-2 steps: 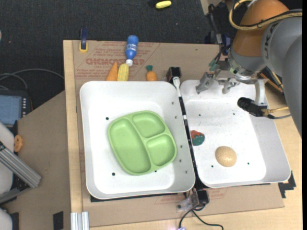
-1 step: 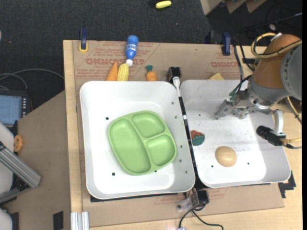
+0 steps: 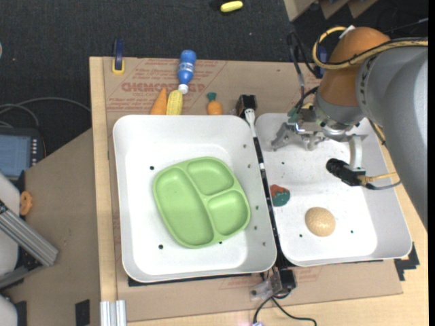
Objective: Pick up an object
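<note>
In the camera view, the arm (image 3: pixel 380 66) reached in from the right and hung over the far end of the right bin (image 3: pixel 380 246). Its gripper (image 3: pixel 299 136) sat low near the bin's back wall, pointing toward the divider between the two bins. Whether it was open or closed could not be told from this angle, and nothing showed in its grasp.

The candidate objects lay nearer the front of the same bin. A tan, rounded piece like a bread roll (image 3: pixel 319 221) rested on the floor, and a small red and teal toy (image 3: pixel 279 195) lay just beside the divider. Both were well apart from the gripper and looked untouched.

The left bin (image 3: pixel 136 250) held a green divided plate (image 3: pixel 201 201). Behind the bins, on the cardboard sheet (image 3: pixel 102 182), lay a toy corn cob (image 3: pixel 175 102), a small carrot (image 3: pixel 214 105), and a blue and white bottle (image 3: pixel 185 68).

Judged from this, the pick was not yet made. The arm would need to move toward one object, descend, close, and lift.
</note>
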Motion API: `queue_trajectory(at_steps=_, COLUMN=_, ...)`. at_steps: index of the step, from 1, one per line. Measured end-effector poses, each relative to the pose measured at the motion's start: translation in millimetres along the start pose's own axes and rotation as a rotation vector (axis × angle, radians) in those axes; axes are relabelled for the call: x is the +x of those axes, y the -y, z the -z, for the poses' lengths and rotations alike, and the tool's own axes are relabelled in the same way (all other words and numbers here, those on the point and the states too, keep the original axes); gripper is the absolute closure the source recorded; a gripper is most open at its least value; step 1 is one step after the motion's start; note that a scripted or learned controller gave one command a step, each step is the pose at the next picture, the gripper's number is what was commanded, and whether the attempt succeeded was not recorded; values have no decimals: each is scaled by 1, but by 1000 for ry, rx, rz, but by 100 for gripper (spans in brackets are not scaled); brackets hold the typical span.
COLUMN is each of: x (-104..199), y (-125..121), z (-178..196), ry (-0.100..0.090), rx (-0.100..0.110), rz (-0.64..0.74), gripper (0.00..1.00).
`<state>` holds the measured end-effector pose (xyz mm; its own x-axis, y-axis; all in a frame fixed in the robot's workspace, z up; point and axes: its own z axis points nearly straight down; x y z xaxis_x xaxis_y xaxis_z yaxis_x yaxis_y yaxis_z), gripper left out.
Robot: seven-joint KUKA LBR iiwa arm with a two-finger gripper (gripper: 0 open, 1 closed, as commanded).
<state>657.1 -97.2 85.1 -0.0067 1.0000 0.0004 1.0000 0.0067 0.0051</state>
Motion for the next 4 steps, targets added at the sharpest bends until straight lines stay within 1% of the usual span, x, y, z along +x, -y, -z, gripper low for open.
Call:
queue_trajectory(at_steps=1, x=-72, y=-9, z=0, ry=5, rx=0, rz=-11, gripper=0)
queue_trajectory(at_steps=2, x=5, y=7, z=0, ry=-3, rx=9, rz=-1, gripper=0)
queue_trajectory(at_steps=3, x=-58, y=-9, z=0, ry=5, rx=1, rz=-11, gripper=0)
queue_trajectory(at_steps=4, x=-1, y=92, z=-1, ry=-4, rx=15, rz=-6, gripper=0)
